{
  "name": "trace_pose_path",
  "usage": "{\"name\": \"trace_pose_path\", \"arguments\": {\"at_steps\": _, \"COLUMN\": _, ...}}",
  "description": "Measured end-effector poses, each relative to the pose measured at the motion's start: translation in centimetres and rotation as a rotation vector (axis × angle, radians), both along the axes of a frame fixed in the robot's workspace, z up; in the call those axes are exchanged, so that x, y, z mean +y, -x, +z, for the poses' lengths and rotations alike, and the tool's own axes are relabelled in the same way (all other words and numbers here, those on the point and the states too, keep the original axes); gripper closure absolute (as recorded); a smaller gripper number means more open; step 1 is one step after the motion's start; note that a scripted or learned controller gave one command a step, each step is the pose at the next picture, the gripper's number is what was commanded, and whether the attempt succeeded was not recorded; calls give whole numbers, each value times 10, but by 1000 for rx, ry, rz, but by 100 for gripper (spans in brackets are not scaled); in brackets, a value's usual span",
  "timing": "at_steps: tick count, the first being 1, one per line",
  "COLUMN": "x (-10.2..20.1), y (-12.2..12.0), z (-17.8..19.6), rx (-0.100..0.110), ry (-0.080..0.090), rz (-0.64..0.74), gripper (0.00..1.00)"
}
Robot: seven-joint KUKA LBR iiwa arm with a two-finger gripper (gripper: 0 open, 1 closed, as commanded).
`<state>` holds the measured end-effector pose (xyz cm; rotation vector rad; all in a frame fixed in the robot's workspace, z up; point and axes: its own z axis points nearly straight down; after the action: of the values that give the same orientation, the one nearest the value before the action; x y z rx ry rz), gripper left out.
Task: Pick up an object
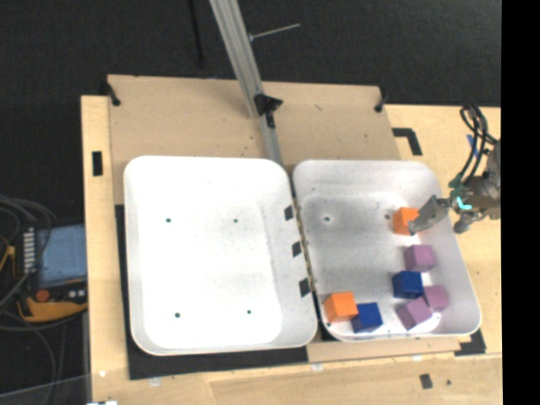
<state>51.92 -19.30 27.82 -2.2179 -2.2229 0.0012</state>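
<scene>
Right bin (363, 180): we count seven blocks.
- Orange block (403, 219), upper right, touching the gripper (445, 214). One finger tip lies against its right side, the other stands off nearer the rim; we read the jaws as apart, nothing held.
- Three purple, two blue and a second orange lie nearer the front rim.

Step in hand, we judge: the approach. Next call: bring both fingers around the orange block, then close.

A robotics lab: a plywood bench (236, 99) bears two white bins (135, 251), with a metal camera mast (240, 49) and loose cables (25, 226).
</scene>
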Motion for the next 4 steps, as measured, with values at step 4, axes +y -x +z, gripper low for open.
{"name": "trace_pose_path", "arguments": {"at_steps": 4, "x": -7, "y": 2, "z": -152, "rx": -26, "ry": 13, "rz": -4, "gripper": 0}}
